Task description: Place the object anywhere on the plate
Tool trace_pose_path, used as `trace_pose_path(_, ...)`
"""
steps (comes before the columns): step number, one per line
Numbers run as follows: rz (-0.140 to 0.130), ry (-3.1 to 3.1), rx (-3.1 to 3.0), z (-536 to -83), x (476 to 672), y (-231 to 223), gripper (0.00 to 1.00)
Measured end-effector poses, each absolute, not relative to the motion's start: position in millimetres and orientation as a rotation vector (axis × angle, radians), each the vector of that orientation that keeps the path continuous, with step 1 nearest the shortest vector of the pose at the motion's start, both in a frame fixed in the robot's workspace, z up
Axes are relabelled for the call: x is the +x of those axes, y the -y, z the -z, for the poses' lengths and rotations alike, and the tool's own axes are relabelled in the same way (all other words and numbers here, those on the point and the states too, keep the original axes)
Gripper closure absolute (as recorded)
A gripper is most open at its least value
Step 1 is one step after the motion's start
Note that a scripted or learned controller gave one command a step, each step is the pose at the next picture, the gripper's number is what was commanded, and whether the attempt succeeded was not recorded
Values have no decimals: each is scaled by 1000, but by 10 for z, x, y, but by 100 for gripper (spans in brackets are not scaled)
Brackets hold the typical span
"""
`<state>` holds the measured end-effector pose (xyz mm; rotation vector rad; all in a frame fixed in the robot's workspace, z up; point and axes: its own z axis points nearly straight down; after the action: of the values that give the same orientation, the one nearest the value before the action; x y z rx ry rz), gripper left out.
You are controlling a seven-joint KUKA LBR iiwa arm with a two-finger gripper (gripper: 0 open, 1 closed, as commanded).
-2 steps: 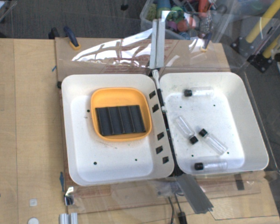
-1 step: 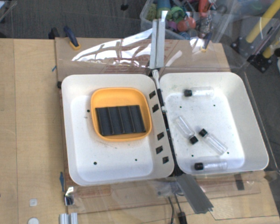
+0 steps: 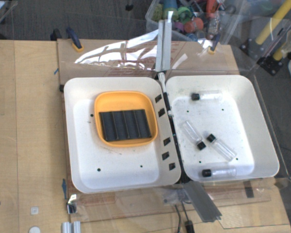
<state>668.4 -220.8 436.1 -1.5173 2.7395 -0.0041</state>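
An orange plate (image 3: 103, 104) sits in the left bin (image 3: 82, 164). A black ribbed rectangular object (image 3: 124, 124) lies flat on the plate, filling most of its middle. The right bin (image 3: 252, 130) holds several clear vials with black caps: one (image 3: 206, 96) near the back, two (image 3: 193, 133) (image 3: 220, 146) close together in the middle, and one (image 3: 218, 172) at the front edge.
A row of black clips (image 3: 165, 130) runs along the divider between the bins. A clear tub of colourful toys (image 3: 199, 8) stands behind the bins. A grey metal post (image 3: 164, 45) rises at the back of the divider. Wooden bench surface lies to the left.
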Motion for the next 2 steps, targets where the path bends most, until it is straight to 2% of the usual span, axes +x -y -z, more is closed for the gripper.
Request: trace_pose_path(2,4,-2062,-2360,-4353,6680,2214,100)
